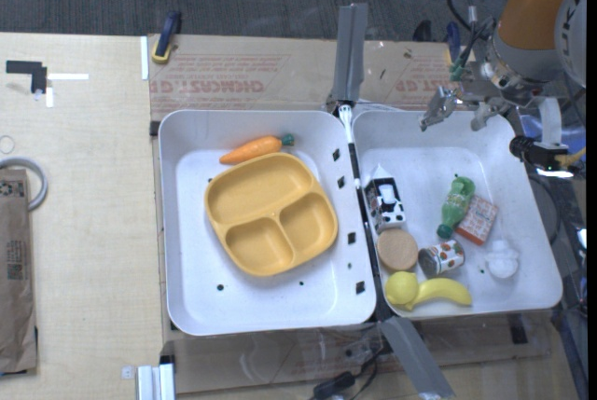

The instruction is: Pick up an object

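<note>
Two white bins sit side by side on the desk, and we see the hand (pixel 459 106) poised over the far rim of the right bin (pixel 532 202), at about twelve o'clock of that bin. Its two fingers (pixel 434 112) point downward and stand visibly apart, with nothing between them; we read the hand as spread and touching nothing.

Candidates for the pick all lie toward six o'clock from the hand, in the near half of the right bin. Closest is the green bottle (pixel 456 203), its long axis running roughly from twelve to six with a slight lean; just beside it at three o'clock lies a small red carton (pixel 478 220). Farther toward six we see a black-and-white box (pixel 383 203), a tan round disc (pixel 397 250), a small can (pixel 443 257) and a yellow banana (pixel 431 292).

In the left bin rest a yellow divided plate (pixel 270 213) and a carrot (pixel 252 147), well apart from the hand.

We judge the bottle the likeliest target: the hand must travel toward six and descend.
</note>
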You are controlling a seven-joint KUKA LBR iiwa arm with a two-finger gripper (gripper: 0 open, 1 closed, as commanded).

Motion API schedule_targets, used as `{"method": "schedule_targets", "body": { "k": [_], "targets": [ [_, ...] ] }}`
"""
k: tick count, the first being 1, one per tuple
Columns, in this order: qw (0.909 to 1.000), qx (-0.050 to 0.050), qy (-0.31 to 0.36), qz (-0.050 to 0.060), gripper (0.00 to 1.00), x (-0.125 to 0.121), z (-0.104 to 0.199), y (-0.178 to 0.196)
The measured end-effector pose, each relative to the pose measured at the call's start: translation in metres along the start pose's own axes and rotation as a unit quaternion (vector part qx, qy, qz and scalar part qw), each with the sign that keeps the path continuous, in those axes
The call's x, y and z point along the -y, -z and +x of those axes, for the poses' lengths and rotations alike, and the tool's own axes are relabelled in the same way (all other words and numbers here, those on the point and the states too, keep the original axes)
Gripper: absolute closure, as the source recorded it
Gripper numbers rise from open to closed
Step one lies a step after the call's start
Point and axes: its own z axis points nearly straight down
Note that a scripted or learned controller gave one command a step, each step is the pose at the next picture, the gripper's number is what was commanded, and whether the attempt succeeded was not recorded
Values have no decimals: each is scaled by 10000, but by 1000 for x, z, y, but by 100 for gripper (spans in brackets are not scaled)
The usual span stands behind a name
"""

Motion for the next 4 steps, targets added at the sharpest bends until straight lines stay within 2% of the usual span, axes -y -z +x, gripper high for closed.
{"method": "schedule_targets", "body": {
  "k": [1, 2, 3, 4],
  "targets": [
    [9997, 2, 234, 2, 0, -2, 4, -63],
    [9995, 2, 326, -2, 0, 67, -48, -113],
    [9996, -29, 289, 7, 0, 123, -82, -113],
    [9996, -2, 266, -13, 100, 122, -84, -103]
  ]
}}
